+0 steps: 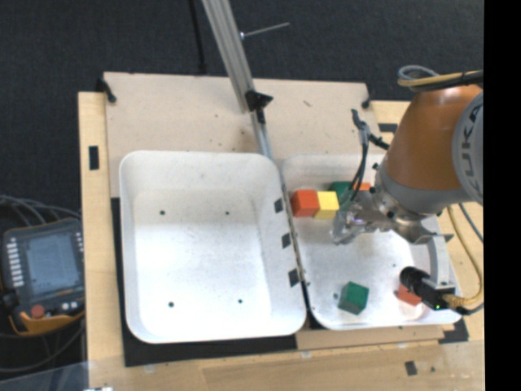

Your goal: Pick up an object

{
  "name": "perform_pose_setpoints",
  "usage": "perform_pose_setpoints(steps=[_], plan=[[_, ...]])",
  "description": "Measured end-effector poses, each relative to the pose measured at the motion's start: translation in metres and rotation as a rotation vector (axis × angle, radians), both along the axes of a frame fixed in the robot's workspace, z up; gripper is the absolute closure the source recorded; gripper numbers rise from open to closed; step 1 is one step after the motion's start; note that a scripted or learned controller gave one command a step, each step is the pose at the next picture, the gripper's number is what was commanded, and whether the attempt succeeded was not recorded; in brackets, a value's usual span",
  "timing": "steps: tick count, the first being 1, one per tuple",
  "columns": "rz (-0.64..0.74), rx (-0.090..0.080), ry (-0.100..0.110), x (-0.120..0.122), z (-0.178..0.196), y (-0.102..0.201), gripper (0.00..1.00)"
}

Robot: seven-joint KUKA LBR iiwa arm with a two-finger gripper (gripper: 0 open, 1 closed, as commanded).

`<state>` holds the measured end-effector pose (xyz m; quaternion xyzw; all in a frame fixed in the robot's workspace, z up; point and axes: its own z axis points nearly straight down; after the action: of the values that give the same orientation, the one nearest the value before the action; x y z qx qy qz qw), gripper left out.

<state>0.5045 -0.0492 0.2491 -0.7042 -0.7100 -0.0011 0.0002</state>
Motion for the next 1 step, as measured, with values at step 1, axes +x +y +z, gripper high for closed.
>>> perform_pose_setpoints(steps=[1], plan=[[-0.001,0.0,0.0,0.0057,0.0006,0.0425,1.0]])
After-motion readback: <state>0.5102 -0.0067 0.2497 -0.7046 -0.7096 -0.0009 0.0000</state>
